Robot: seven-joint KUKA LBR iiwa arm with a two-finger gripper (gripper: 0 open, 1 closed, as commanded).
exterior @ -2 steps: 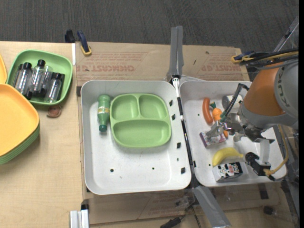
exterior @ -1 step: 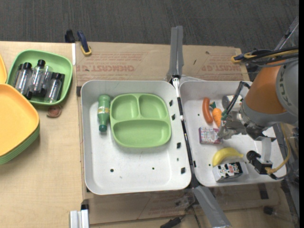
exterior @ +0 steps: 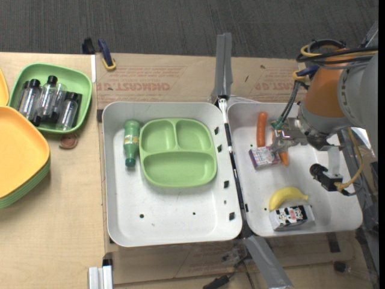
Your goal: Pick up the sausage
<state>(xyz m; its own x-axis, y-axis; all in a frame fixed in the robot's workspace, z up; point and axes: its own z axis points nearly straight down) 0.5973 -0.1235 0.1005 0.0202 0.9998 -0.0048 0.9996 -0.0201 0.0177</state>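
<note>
The sausage (exterior: 261, 129) is a slim orange-red stick lying lengthwise near the back left of the right bin (exterior: 337, 221). My gripper (exterior: 280, 142) hangs over that bin just right of the sausage's near end, above a purple packet (exterior: 263, 157). A short orange piece (exterior: 284, 158) shows right below the gripper. Nothing can be made out between the fingers from this angle.
A banana (exterior: 287, 196) and a small printed box (exterior: 292, 216) lie at the front of the right bin. The left bin (exterior: 174, 221) holds a green divided plate (exterior: 178, 152) and a green bottle (exterior: 130, 142). A tray of bottles (exterior: 51, 98) and orange plates (exterior: 21, 155) sit far left.
</note>
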